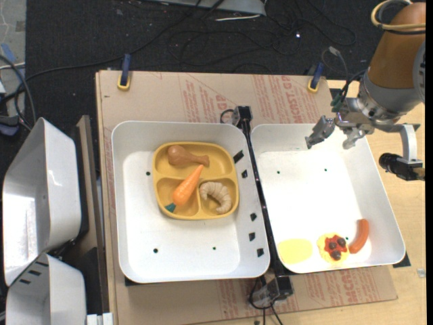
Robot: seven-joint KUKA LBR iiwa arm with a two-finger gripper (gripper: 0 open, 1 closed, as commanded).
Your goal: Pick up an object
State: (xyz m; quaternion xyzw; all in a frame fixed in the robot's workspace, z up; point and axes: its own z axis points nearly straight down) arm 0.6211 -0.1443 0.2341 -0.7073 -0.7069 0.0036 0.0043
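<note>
While your eye travels from the left, you meet the left bin (135, 249), where a yellow divided plate (162, 198) holds a drumstick (187, 156), a carrot (188, 185) and a shrimp (218, 196), each in its own compartment. Next, in the right bin (304, 181), a flat yellow disc (295, 250), a small pizza piece (333, 246) and a sausage (359, 235) lie along the near edge. Above that bin's far right corner you see the gripper (335, 134), its fingers spread apart with nothing between them, well apart from those items.
</note>
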